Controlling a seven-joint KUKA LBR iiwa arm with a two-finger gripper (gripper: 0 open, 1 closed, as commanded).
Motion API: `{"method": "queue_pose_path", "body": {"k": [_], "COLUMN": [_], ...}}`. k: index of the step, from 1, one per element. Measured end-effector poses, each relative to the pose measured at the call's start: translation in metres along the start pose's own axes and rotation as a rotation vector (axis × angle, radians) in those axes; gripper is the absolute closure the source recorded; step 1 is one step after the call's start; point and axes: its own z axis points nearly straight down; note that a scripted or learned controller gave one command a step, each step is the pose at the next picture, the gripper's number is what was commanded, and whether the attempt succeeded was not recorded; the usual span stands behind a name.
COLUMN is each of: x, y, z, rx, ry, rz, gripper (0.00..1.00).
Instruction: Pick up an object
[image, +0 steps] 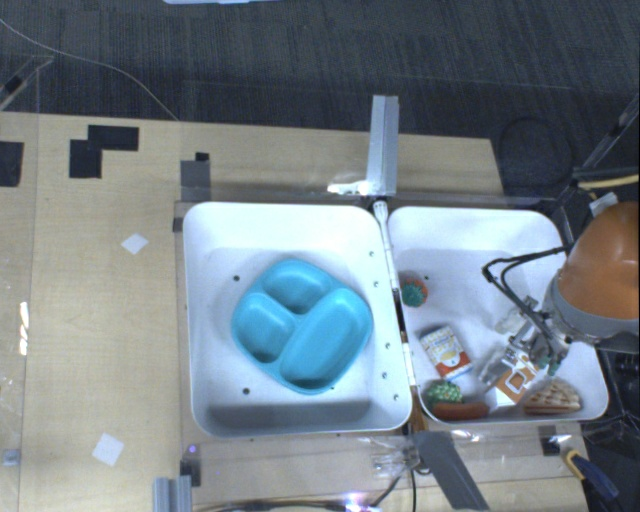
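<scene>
1. The bench (90, 330) is pale wood and carries two shallow white bins side by side across the middle of the frame.
2. The left bin (215, 240) holds a light blue divided plate (302, 325) with three compartments, lying at the bin's centre.
3. The right bin (470, 240) holds several small things in its lower half.
4. A small round orange and green toy (412, 292) lies near the bin's left wall.
5. Below it, a small white packet with an orange print (446, 351) lies tilted.
6. A red and green piece (455, 396) lies at the bin's lower edge, left of centre.
7. A tan wedge like a sandwich slice (552, 399) lies at the lower right corner.
8. The arm enters at the right edge of the frame, its orange band (605, 262) over the bin's right rim.
9. The tool (522, 366) is low in the lower right of the right bin, over a small orange and white item (517, 382), just left of the wedge.
10. Whether the tool is released or clenched cannot be told.
</scene>
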Motion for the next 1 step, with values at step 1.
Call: {"method": "queue_pose_path", "body": {"k": [1], "x": [-0.0061], "y": [-0.0208], "z": [-0.0303], "rx": [0.005], "ry": [0.013], "rz": [-0.041], "gripper": [0.00]}}
